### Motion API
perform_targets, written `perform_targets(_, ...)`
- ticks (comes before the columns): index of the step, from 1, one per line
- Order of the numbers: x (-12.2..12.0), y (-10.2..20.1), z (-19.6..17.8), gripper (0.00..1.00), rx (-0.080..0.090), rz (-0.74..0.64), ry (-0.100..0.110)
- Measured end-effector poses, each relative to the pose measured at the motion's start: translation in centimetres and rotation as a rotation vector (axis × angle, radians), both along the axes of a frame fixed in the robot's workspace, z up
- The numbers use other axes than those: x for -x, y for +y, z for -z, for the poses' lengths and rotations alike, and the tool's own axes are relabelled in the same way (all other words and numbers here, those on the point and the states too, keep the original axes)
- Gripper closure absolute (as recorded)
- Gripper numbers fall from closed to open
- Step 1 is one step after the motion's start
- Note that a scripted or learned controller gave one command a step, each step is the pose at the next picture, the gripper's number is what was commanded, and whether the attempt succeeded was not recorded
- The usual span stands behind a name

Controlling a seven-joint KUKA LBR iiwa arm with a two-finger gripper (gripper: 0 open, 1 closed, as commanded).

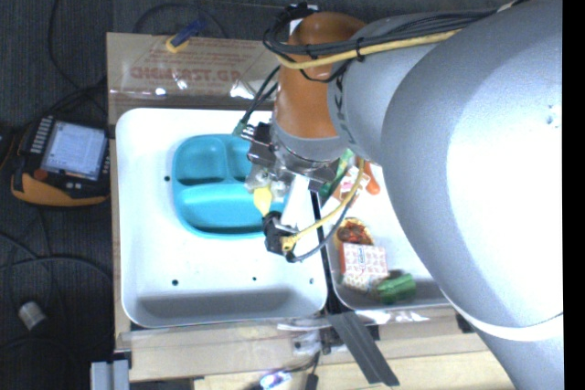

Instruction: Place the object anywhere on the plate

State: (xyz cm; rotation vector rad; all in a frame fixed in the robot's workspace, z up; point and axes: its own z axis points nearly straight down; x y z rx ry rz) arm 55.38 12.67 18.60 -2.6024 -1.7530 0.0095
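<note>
Two shallow white bins sit side by side on the bench, and your arm (475,151) comes in over the right bin (340,292) to hang above the left bin (146,269). The orange band (311,78) lies over that bin's far right corner. The gripper (268,198) sits below it, at the right edge of the blue plate (206,187).

The plate is divided into compartments and lies in the middle of the left bin, nearer its far edge than its near one. You can see a small yellow piece (262,195) right at the gripper, over the plate's right rim. This may be the object, though the view is too crowded there to be sure. It looks slightly longer toward the bin's near edge than across, but you cannot read its long axis with any confidence. You also cannot tell whether the gripper is clamped on it or standing apart.

In the right bin, a red-and-white patterned box (364,262) lies near the left wall. A green item (396,288) sits just beside it toward the near edge.
</note>
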Motion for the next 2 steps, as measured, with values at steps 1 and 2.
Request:
perform_targets(1,0.0,-0.1,0.0,0.0,0.0,0.001,0.0)
perform_targets(2,-3.2,0.2,6.4,0.0,-0.002,-0.019,-0.012)
